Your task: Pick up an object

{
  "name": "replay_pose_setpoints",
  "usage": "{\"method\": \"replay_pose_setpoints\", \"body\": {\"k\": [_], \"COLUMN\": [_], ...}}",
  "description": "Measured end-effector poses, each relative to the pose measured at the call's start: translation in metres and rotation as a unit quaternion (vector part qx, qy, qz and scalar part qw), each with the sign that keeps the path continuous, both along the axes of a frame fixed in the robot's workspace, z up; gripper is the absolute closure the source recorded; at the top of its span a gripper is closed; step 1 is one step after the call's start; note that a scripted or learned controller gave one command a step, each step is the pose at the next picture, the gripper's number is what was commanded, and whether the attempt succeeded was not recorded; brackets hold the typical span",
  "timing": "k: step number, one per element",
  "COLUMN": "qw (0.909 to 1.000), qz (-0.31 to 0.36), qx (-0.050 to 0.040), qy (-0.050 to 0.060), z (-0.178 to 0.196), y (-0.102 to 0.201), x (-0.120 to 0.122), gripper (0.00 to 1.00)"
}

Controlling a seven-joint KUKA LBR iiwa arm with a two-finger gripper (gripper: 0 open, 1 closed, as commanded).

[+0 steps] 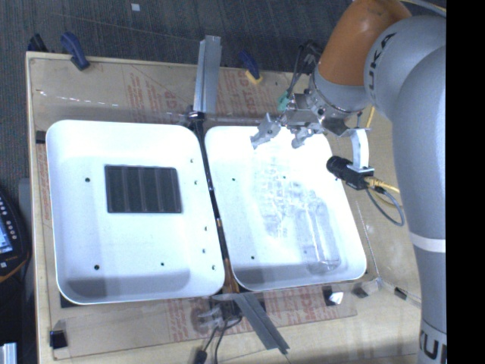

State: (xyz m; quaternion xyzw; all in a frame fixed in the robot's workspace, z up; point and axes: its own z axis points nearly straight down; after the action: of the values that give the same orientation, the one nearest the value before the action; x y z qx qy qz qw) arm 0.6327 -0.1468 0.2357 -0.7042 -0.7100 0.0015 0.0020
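The thing I am after looks to be a clear plastic bottle point(317, 237) lying on its side in the right bin point(227, 203), toward that bin's near right corner, with some other clear, crinkled plastic point(279, 192) just beside it toward the middle; both are so transparent against the white floor that I cannot tell exactly where one ends and the other begins. I judge the bottle to be light, hollow and fairly slick, stiff enough to hold its shape but likely to dent or squirt sideways under a hard pinch, so I would take it across the body near its middle, fingers square to its long axis, rather than at the rounded end. My gripper point(279, 133) hangs over the far edge of the right bin, well apart from the bottle, with its two fingers spread and nothing between them. The left bin point(68, 203) holds a dark, ribbed rectangular block point(143, 189) lying flat near its centre, a stiffer and easier-looking target, though farther from me. A metal bar point(206, 74) runs away from the gap between the bins, and blue clamps point(76, 51) grip the bench's far edge.
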Motion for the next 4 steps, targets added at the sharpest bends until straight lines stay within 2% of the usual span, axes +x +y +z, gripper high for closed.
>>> {"method": "replay_pose_setpoints", "body": {"k": [1, 2, 3, 4], "qw": [0.9917, 0.9973, 0.9971, 0.9943], "qz": [-0.129, 0.074, 0.076, -0.106], "qx": [-0.0001, -0.0009, -0.0015, -0.0010], "qy": [0.001, -0.003, -0.004, -0.003], "z": [-0.058, 0.055, 0.066, 0.104], "y": [-0.063, -0.046, -0.046, 0.012], "x": [-0.025, -0.047, -0.046, -0.047], "gripper": [0.00, 0.00, 1.00, 1.00]}}
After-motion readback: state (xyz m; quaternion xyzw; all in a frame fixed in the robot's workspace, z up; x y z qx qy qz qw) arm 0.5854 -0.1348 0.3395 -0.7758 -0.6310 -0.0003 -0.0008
